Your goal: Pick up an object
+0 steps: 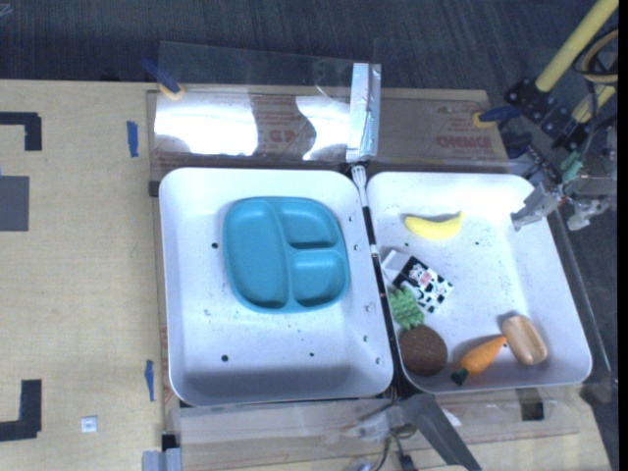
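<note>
- Pale wooden bench (78,263) under you, with two white bins side by side: the left bin (186,341) holds a blue divided tray (285,253), and the right bin (559,292) holds the loose items
- Your choices all lie in the right bin: a banana (434,226) towards the far side, a black-and-white patterned piece (425,286) near the left wall with a green leafy piece (405,307) just beside it, and along the near edge a brown round fruit (423,349), a carrot (481,356) and a tan roll (524,339)
- You see the gripper (538,209) at the far right corner of the right bin, about over its rim; it is too small and cluttered to say whether it is open or closed, and you can see nothing in it
- Judging by this, you are at the approach step, with nothing picked yet
- The banana looks like your easiest target: it lies apart from the others and nearest the gripper, so the next move calls for travel left over it, then a descent across its narrow width
- The carrot and roll touch, so a grasp there risks nudging both
</note>
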`<action>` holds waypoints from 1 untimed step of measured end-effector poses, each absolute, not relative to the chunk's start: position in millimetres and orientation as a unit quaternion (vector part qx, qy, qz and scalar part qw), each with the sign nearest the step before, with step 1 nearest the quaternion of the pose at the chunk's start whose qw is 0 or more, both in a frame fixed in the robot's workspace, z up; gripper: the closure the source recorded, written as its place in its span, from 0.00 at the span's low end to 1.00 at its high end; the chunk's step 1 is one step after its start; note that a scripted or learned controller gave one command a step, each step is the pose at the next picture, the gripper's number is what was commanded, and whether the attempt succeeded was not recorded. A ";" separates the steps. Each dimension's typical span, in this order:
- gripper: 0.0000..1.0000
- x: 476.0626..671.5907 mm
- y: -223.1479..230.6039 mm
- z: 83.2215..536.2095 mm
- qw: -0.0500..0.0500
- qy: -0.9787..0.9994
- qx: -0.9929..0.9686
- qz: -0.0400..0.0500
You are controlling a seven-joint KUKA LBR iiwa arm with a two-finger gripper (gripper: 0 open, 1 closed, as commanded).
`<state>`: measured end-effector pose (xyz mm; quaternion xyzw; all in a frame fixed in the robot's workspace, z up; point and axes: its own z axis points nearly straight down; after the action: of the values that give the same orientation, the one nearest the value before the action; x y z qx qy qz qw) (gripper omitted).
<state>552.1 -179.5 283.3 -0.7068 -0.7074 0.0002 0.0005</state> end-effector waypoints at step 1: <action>0.00 620.5 -160.4 119.5 0.005 -0.733 -0.680 0.003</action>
<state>620.5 -160.4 119.5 -0.6799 -0.7332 0.0027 0.0051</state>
